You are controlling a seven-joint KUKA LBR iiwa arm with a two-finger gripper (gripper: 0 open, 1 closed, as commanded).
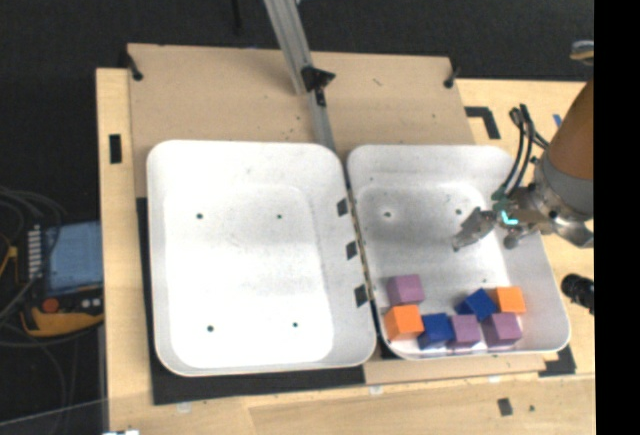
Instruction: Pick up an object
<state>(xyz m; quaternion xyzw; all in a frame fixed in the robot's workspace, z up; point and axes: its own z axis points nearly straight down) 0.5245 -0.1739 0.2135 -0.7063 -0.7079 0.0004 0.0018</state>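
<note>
Several small blocks lie at the near end of the right bin (430, 168): a purple block (404, 288), an orange block (404, 321), a blue block (436, 328), another blue block (479, 303) and an orange one (510, 299), with more purple ones among them. My gripper (490, 233) hangs over the right side of this bin, above and behind the blocks. It is open, with its fingers spread and nothing between them. The nearest blocks sit a little below it in the view.
The left bin (250, 253) sits beside the right one. A slanted metal pole (285, 18) rises behind the bins. A blue box and cables (70, 263) lie off the bench at the left.
</note>
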